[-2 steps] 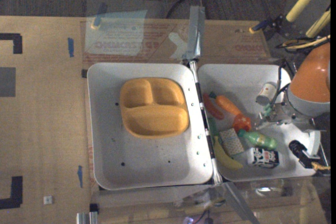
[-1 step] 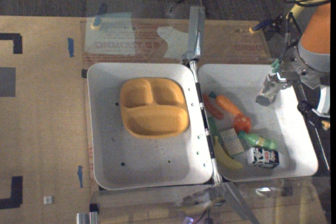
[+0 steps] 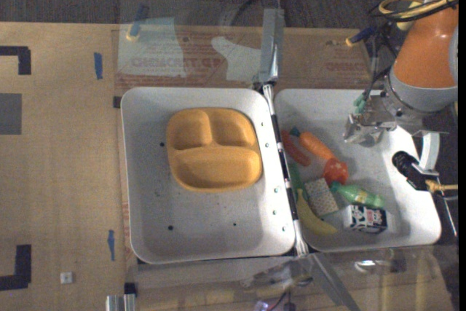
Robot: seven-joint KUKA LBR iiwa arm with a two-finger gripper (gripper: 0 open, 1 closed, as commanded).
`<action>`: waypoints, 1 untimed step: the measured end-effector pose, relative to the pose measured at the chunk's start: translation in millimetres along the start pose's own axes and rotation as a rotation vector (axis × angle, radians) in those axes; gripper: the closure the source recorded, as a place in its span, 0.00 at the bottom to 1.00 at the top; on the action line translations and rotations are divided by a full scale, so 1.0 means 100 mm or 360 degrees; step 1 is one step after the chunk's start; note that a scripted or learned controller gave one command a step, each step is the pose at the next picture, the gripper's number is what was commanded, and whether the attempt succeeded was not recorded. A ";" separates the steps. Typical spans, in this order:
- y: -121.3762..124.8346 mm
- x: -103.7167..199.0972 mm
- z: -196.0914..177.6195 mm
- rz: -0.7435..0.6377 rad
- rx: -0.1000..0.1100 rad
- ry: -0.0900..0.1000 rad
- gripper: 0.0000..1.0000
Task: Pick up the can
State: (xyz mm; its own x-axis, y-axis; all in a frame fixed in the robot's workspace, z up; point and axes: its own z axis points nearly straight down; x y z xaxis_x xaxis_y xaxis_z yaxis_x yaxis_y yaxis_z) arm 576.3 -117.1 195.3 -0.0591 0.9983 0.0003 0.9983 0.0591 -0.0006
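My gripper [image 3: 366, 129] hovers over the right bin [image 3: 408, 229], nothing in it; can't tell its spread. The can [image 3: 365, 218] lies well apart by the front wall, so I'd reposition.

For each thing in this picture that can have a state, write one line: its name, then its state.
Yellow tray: right way up, in the left bin.
Carrot: lying flat, right bin.
Green bottle: on its side.
Milk carton: lying down.
Banana: flat by the divider.
Gripper: above the right bin, holding nothing visible.
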 end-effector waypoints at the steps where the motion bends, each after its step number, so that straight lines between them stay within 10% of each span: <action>1: 0.00 -0.26 -0.48 -0.0087 -0.0005 -0.0003 1.00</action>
State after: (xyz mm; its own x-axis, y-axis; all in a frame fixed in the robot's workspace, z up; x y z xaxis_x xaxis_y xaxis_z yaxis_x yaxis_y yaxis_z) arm 578.1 -143.4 243.5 -0.1136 0.9935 -0.0014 0.9935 0.1136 0.0023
